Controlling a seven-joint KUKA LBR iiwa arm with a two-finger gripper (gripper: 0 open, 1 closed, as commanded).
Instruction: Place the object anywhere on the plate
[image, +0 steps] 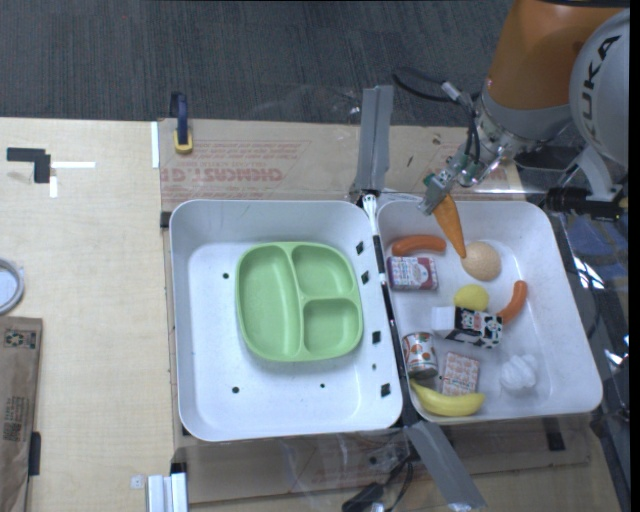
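End effector (441, 192) clenched on top of carrot (451, 227), tapered orange, hung tilted above right bin (545, 225) near its back-left edge. Green plate (299, 300), three compartments, smooth plastic, sat in left bin (195, 300) with open rim around. Arm marked "KUKA". Cardboard (240, 160) on counter (80, 250) bore reversed red print, unreadable.

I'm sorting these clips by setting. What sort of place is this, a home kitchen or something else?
Likely a robotics lab test bench, not a kitchen: two white bins clamped on a plywood top, toy food such as a carrot and banana, and an industrial arm's end effector.
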